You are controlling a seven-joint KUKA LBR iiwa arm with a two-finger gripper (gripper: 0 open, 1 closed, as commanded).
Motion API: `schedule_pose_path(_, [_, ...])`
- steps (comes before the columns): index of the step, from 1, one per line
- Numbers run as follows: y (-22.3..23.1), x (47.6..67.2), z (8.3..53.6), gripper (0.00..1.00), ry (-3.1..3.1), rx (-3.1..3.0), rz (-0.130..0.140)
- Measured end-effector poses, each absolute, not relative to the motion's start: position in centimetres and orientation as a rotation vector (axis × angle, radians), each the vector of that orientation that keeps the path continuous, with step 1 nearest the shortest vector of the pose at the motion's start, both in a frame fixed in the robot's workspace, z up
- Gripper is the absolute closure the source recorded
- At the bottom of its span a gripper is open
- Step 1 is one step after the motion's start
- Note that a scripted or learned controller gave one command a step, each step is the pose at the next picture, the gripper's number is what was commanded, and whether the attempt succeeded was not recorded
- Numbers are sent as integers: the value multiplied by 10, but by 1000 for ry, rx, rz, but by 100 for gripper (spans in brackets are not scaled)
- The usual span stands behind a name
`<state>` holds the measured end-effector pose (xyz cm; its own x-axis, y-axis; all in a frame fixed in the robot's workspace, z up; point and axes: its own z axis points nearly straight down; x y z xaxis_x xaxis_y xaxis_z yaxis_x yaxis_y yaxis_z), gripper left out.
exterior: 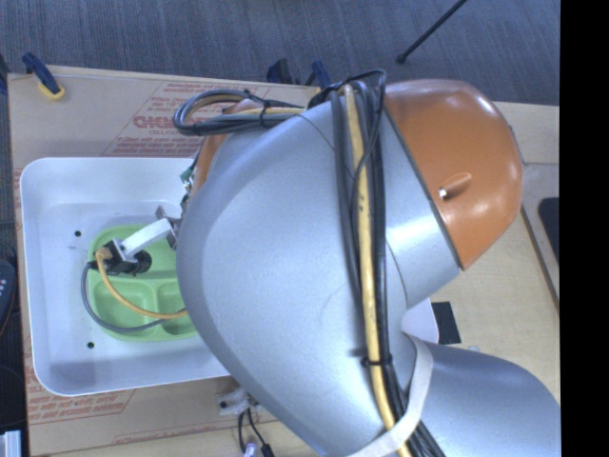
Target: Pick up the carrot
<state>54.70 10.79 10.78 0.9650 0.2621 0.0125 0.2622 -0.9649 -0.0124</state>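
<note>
The arm (314, 255) hangs over most of the white bin (38, 284) by the table's (86, 93) left edge, so the carrot's place cannot be told, nor whether the pincer is released or clenched. A blind closing could catch the green divided tray (143, 305) in that bin, or nothing.

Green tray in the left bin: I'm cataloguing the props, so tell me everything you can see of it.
The green tray is pale lime, looks like smooth plastic, shallow with a rounded rim and raised ridges dividing it into compartments. It lies flat on the floor of the white bin. Its right part is hidden under the grey arm.
</note>
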Motion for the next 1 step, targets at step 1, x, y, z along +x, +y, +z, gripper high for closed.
schedule_pose_path(1, [148, 512, 98, 100, -341, -3130, -34])
